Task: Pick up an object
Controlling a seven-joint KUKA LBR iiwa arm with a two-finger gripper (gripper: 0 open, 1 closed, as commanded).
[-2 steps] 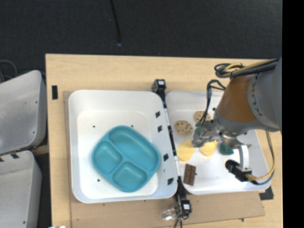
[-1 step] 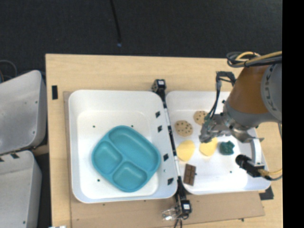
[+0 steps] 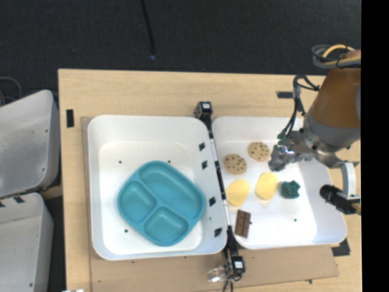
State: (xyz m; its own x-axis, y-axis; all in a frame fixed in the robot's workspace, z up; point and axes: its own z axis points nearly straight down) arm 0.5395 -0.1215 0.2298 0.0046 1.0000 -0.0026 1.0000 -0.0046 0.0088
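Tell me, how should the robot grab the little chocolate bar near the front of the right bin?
Probably from straight above, pinching the chocolate bar across its two long sides. It lies flat and is narrower that way. It sits close to the bin's left wall, so the hand should come down carefully there. A yellow piece lies just behind it.

- The arm [image 3: 336,105] enters from the right side of the camera view, its orange band sitting above the grey wrist.
- The wrist slopes down and to the left, ending at the gripper [image 3: 279,159].
- The gripper's 2 fingers are too indistinct to make out.
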